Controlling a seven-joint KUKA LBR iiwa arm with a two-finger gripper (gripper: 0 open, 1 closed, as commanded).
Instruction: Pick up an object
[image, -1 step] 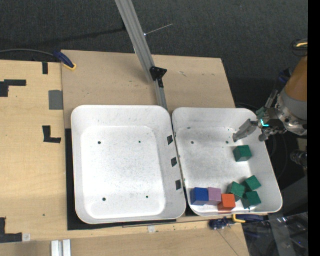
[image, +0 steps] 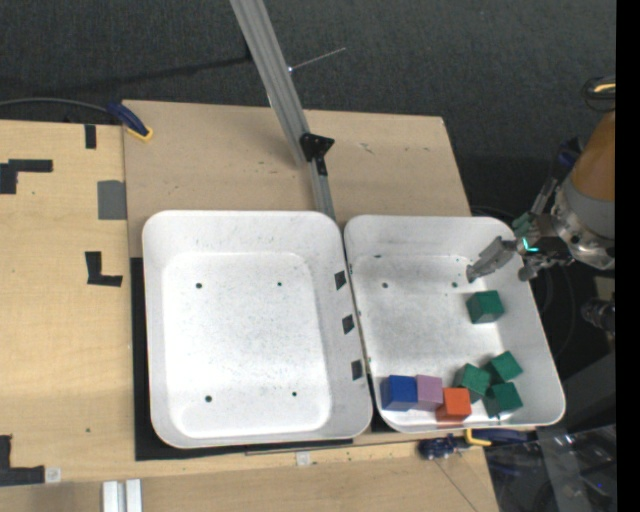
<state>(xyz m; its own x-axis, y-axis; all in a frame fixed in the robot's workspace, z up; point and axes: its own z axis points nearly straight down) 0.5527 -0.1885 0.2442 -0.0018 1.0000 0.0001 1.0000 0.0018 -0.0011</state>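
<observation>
— Where is your gripper?

— My two-finger gripper (image: 497, 257) hangs over the upper right part of the right shallow white plastic bin (image: 420, 240), near its rim. Its fingers are spread, with nothing between them.

— And the objects?

— All in that right bin. A lone green cube (image: 485, 306) sits just below my fingertips, apart from them. Along the lower edge lie a blue cube (image: 400, 391), a lilac cube (image: 429, 390) touching it, and an orange cube (image: 456, 402). Three more green blocks (image: 492, 381) cluster in the lower right corner.

— The left white bin (image: 240, 225)?

— Beside the right one, rims touching.
</observation>
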